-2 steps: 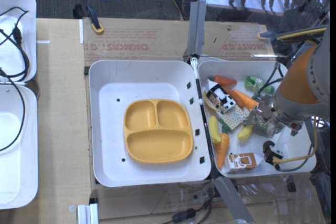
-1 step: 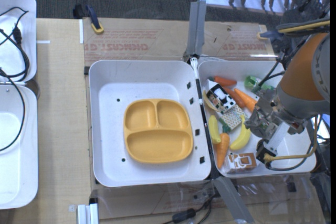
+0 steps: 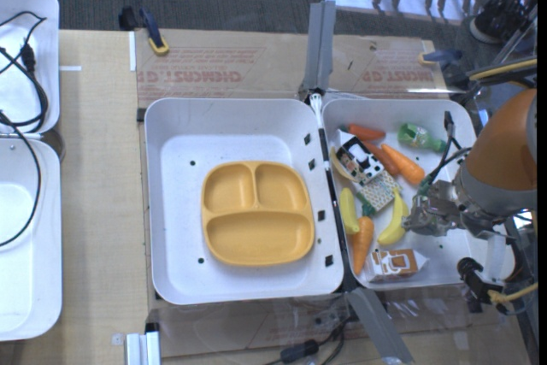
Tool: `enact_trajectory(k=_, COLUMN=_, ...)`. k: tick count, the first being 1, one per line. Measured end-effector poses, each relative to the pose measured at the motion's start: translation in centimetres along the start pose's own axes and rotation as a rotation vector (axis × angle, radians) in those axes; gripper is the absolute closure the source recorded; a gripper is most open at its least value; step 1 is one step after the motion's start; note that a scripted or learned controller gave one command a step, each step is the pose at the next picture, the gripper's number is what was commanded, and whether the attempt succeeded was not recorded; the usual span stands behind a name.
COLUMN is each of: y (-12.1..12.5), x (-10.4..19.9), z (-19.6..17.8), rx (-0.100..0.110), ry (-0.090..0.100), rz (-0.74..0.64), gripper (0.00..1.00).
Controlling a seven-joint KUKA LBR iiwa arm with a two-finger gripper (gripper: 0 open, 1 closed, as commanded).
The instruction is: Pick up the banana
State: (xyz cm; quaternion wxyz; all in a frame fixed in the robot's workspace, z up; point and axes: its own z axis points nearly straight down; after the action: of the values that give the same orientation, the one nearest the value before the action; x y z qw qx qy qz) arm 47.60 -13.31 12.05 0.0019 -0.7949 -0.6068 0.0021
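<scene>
1. Camera view, layout: two white bins are seen side by side. The left bin (image 3: 171, 184) carries a yellow divided plate (image 3: 256, 212); the right bin (image 3: 444, 265) holds the clutter.
2. Camera view, target: a banana (image 3: 395, 220) lies near the middle of the right bin, curved, just beside a carrot (image 3: 362, 242) and a patterned box (image 3: 366, 171). A second yellow piece (image 3: 348, 210) is seen against the bin's left wall; it may be another banana, though this cannot be settled.
3. Camera view, arm: the gripper (image 3: 425, 216) is low over the right bin, just right of the banana. How it is set cannot be told, the metal being blurred.
4. Step judged: the approach is under way; the banana is not yet lifted.
5. Next move: the gripper would need to be centred over the banana's curve and lowered, the carrot being avoided.
</scene>
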Motion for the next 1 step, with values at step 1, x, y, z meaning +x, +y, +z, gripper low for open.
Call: enact_trajectory(k=1, y=3.95, x=4.03, z=2.48, rx=-0.016, ry=-0.003, rz=-0.388, gripper=1.00)
